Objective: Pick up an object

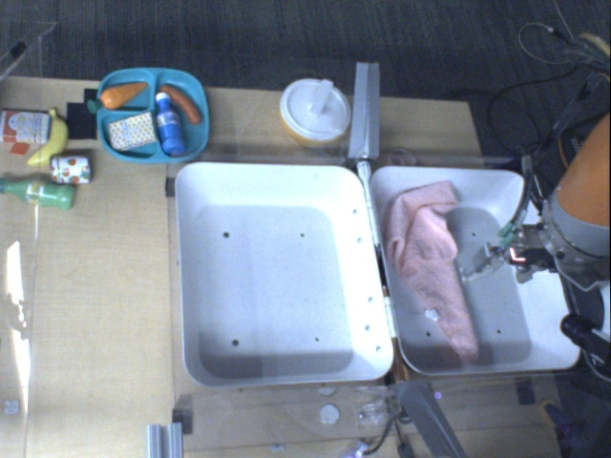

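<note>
Fixed above the tabletop [95, 284], looking down at a slant on both white bins [277, 184], arm [582, 194] entering at three o'clock.

- Setting was a robotics laboratory.
- A wooden worktop [95, 284] carried two white bins [277, 275], fixed side by side.
- Loose cables [563, 41] lay on dark carpet [239, 17].
- Toy food filled a blue tray [196, 113].
</note>
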{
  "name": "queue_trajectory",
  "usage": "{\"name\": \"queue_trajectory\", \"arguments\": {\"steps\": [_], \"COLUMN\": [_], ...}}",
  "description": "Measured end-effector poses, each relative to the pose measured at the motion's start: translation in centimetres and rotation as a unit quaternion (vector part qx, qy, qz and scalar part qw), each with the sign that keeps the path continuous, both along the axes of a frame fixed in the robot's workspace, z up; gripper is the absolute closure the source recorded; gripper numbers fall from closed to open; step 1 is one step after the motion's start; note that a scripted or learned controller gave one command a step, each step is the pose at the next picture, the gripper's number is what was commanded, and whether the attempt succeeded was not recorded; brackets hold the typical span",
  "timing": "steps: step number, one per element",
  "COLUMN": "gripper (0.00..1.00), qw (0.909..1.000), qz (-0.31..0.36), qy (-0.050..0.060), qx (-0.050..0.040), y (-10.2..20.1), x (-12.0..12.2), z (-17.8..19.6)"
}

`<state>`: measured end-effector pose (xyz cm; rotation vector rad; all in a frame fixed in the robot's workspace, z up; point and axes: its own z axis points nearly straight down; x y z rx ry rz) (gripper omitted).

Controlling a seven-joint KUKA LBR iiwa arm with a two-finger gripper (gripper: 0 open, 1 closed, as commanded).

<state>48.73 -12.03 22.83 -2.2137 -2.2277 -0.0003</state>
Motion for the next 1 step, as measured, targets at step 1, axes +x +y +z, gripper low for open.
{"name": "queue_trajectory", "arguments": {"steps": [1], "gripper": [1.0], "qw": [1.0], "qz": [0.002], "qy": [-0.001], "qx": [0.0], "y": [0.14], "x": [0.14], "z": [1.0]}}
